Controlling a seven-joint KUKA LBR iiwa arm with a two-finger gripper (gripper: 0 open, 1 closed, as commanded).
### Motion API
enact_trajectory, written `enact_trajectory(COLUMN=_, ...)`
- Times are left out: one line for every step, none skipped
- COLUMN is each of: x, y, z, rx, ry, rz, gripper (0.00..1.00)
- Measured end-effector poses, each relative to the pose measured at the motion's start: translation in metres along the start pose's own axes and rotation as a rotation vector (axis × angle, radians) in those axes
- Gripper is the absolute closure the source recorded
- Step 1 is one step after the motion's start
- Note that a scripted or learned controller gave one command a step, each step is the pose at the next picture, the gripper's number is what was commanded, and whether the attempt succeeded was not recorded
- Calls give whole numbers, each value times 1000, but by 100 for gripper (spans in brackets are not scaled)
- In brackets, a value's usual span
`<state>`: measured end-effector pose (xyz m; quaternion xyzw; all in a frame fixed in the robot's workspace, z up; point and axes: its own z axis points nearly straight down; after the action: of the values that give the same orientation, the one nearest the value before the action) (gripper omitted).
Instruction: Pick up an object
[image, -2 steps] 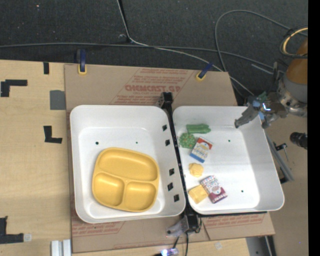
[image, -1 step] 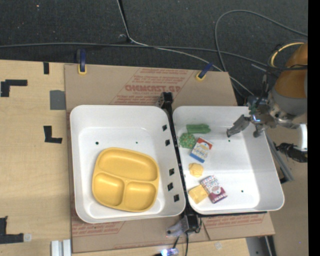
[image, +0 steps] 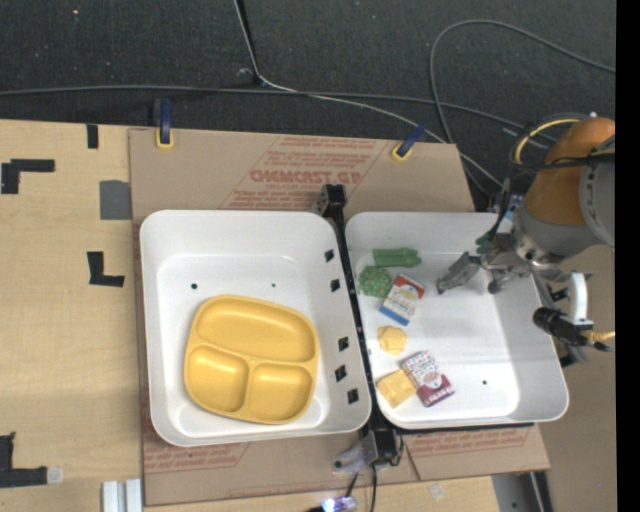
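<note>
Over the right bin (image: 520, 395), near its far right corner, the gripper (image: 478, 272) hangs with both jaws spread wide, nothing between them. Ahead of the jaws, toward the divider, 6 small items lie loosely clustered: green packet (image: 396, 258), green block (image: 374, 281), small carton (image: 402, 298), 2 yellow pieces (image: 392, 339), red-patterned packet (image: 428, 376). Nearest: carton, probably the target. Left bin holds a yellow divided tray (image: 250, 358), well beyond reach.
</note>
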<state>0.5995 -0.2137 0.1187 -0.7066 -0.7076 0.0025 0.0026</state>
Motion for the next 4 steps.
enact_trajectory(x=0, y=2, z=-14, rx=-6, ry=-1, rz=-1, gripper=100)
enact_trajectory(x=-6, y=4, z=-59, rx=-11, ry=-1, rz=0, gripper=100)
enact_trajectory(x=-5, y=5, z=-90, rx=-9, ry=-1, rz=0, gripper=100)
enact_trajectory(x=54, y=16, z=-85, rx=-7, ry=1, rz=-5, gripper=100)
